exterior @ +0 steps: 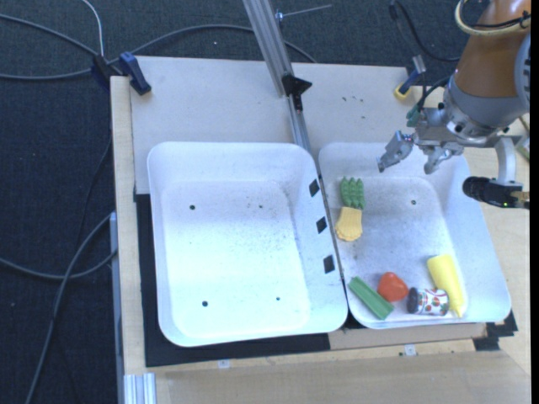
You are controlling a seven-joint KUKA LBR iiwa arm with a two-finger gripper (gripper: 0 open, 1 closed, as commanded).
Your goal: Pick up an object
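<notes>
The end effector [416, 154] hung over the far edge of the right bin [482, 225], fingers spread apart and gripping nothing. The objects lay well below it — a green-and-yellow piece [350, 209] by the divider, and a green block [370, 298], red piece [392, 286], small can [429, 301] and yellow cone [447, 281] along the near edge.

A robotics lab: plywood bench [227, 108] bearing white bins [168, 162]; loose cables [50, 57] trail over dark carpet [50, 225].
</notes>
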